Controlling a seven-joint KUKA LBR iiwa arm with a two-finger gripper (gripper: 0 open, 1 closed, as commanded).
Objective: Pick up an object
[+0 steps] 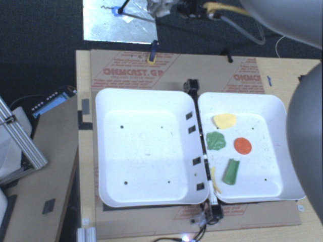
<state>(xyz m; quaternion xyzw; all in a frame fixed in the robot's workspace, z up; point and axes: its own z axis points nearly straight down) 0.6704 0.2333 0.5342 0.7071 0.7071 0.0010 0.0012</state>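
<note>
The right bin (272,110) holds several small objects. A yellow flat piece (224,120) lies near its back. In front of that lies a green leafy piece (216,140), with an orange-red disc (243,145) to its right. A green stick-shaped piece (230,171) lies nearer the front, and a thin pale yellow strip (215,180) rests by the bin's left wall. My gripper (162,1) hangs high at the top of the camera view, beyond the bins' far edge and far from all the objects. It looks blurred, with nothing seen in it.
The left bin (106,105) sits beside the right one, joined by a black clipped seam (198,145). Both rest on a cardboard sheet (131,72). A shiny metal plate (118,14) lies at the back left. The grey arm (308,135) looms along the right side.
</note>
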